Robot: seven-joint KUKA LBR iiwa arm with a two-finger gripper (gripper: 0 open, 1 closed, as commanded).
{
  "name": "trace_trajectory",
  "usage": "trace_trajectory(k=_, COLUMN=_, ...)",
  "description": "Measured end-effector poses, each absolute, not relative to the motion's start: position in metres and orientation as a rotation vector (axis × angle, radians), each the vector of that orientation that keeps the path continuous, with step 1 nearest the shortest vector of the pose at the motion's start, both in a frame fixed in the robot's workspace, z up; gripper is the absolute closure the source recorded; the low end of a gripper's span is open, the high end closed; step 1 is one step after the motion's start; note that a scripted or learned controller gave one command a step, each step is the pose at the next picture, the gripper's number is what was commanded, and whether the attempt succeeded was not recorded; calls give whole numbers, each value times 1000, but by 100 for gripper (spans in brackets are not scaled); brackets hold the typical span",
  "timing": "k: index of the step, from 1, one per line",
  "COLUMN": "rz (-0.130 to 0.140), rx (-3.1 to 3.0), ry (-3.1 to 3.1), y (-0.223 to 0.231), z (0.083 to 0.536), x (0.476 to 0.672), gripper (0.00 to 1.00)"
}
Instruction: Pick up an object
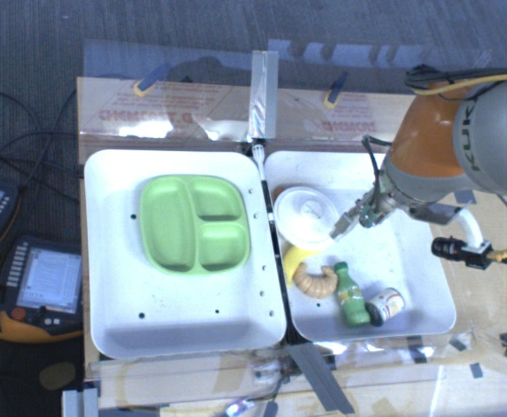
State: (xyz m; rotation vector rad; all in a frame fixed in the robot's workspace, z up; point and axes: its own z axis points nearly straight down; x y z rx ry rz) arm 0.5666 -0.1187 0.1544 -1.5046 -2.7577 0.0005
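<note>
Camera view: fingers (344, 225) at white bowl (306, 215) rim; cardboard (236, 111) lettering unreadable.

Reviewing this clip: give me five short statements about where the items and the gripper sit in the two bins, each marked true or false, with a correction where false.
1. The green divided tray lies in the left bin. True.
2. The green bottle stands upright in the left bin. False: it lies on its side in the right bin.
3. The gripper is at the right edge of the white bowl. True.
4. The croissant lies to the right of the small can. False: it lies left of the can, beside the bottle.
5. The yellow item sits inside the tray. False: it is in the right bin, just below the bowl.
</note>
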Motion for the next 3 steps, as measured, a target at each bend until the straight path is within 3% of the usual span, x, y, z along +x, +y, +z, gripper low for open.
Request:
trace_trajectory(k=1, rz=4, rx=-1909, ry=-2495, y=-52, z=183, x=599, gripper=100)
trace_trajectory(k=2, rz=6, rx=-1910, ry=-2495, y=-53, z=183, x=599, gripper=0)
trace_trajectory(k=3, rz=7, rx=-1904, ry=-2498, y=-109, z=169, x=558, gripper=0)
